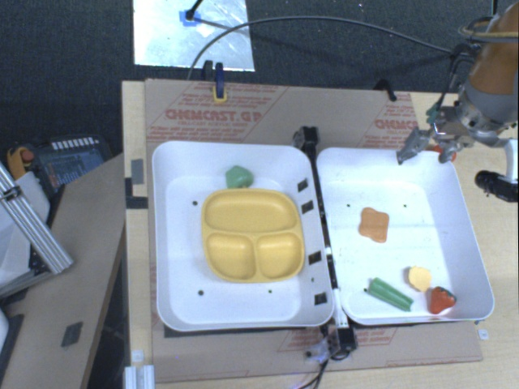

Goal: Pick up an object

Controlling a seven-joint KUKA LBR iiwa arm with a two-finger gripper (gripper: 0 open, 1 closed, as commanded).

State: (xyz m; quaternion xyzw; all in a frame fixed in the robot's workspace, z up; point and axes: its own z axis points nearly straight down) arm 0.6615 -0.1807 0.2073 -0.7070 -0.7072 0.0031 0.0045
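Note:
The right bin (454,217) holds an orange flat piece (374,224) near its middle, and along its front a green stick (388,294), a small yellow piece (419,278) and a red piece (441,300). In the left bin (174,217) lies a yellow three-compartment tray (250,233) with a green lump (238,177) just behind it. My gripper (426,149) hangs over the far right corner of the right bin, open, its fingers spread with nothing between them. It is well behind and to the right of the orange piece.
A black hinge strip (318,217) runs between the two bins. Both bins rest on a cardboard sheet (268,108). A shiny metal plate (192,23) lies behind, and a keypad device (69,164) with an aluminium rail (32,225) sits at the left.

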